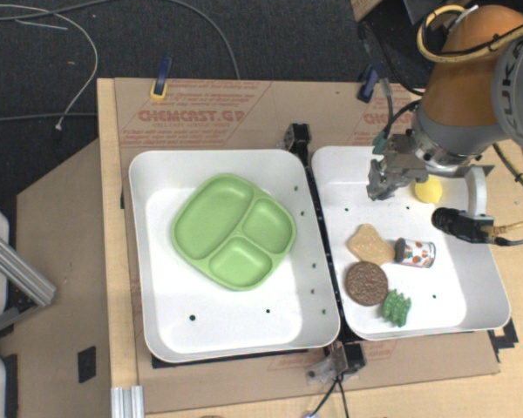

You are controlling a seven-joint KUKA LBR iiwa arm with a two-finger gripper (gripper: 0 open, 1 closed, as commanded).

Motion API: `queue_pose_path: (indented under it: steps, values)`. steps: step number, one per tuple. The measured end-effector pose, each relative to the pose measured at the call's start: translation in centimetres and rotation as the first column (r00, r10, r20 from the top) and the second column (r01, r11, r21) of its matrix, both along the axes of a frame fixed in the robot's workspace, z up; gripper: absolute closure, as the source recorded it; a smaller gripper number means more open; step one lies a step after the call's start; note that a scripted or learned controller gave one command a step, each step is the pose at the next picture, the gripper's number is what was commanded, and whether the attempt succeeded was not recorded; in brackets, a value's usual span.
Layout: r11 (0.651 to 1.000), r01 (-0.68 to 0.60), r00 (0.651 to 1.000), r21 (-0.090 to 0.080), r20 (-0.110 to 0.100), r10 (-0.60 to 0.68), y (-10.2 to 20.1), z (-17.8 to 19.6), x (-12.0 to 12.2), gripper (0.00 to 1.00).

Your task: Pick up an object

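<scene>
We see the pincer [382,187] hanging over the right bin [479,307], whether clenched or released we cannot tell. A yellow object [430,191] lies just beside it at three o'clock; cookie [366,283] and cracker [370,244] lie near, toward six.

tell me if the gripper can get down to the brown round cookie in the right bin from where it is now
Probably yes: the gripper hangs over the same bin, and the cookie lies flat and uncovered, though a green toy crowds one side.

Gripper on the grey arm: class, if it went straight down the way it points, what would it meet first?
Probably bare floor of the right white bin: the gripper points down left of the yellow round object, though depth is unclear.
</scene>
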State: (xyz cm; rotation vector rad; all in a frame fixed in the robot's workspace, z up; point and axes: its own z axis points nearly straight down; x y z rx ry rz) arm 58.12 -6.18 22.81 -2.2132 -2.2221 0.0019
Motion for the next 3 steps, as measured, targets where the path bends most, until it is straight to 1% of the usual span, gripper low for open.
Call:
queue_pose_path:
  steps: [1, 2, 3]
  values:
    - [1.0, -0.001, 1.0, 0.0, 0.001, 0.001, 4.2, 0.0, -1.2, 1.0]
    - [1.0, -0.002, 1.0, 0.001, 0.001, 0.002, 9.4, 1.0, -3.2, 1.0]
    - [1.0, -0.001, 1.0, 0.0, 0.0, 0.001, 13.5, 0.1, -4.8, 1.0]
